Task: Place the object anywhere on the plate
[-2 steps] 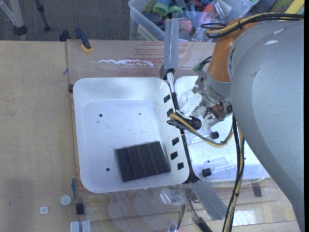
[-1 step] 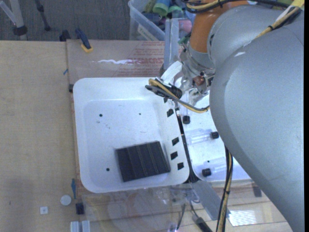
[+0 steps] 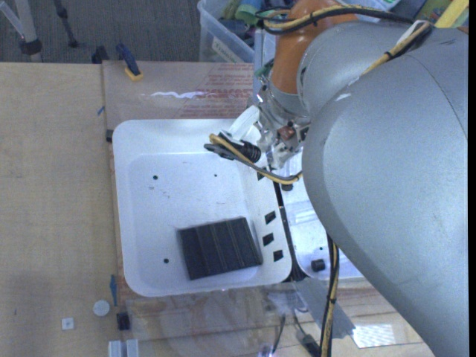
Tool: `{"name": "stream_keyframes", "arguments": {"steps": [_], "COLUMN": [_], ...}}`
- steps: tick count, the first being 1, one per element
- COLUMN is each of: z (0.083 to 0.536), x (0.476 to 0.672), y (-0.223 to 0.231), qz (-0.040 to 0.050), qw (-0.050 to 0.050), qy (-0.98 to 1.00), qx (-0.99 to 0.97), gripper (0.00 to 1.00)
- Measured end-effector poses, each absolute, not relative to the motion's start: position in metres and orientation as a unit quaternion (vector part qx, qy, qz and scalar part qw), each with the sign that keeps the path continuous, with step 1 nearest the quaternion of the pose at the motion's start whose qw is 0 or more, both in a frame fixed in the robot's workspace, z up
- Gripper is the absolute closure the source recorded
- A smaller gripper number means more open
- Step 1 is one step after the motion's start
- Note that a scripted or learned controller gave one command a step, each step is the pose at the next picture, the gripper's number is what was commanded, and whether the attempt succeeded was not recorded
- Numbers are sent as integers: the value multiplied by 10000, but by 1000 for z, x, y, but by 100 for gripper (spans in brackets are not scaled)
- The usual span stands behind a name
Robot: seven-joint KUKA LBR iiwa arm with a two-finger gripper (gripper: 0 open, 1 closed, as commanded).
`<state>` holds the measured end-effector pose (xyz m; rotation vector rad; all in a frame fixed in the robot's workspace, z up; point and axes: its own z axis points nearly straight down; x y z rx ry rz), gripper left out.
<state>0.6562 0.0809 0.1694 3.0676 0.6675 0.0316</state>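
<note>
We see the grey arm (image 3: pixel 387 162) sweeping in from the right, wrist bent over the left bin's (image 3: pixel 130 199) far right corner, gripper (image 3: pixel 271 143) state we cannot tell, dark ridged plate (image 3: pixel 219 248) lying flat near that bin's front wall.
</note>
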Motion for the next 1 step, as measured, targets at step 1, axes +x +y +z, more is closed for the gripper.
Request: {"name": "stream_keyframes", "arguments": {"steps": [1], "z": [183], "x": [656], "y": [139], "qz": [4], "qw": [-5], "qy": [2193], "qx": [9757], "gripper": [100]}}
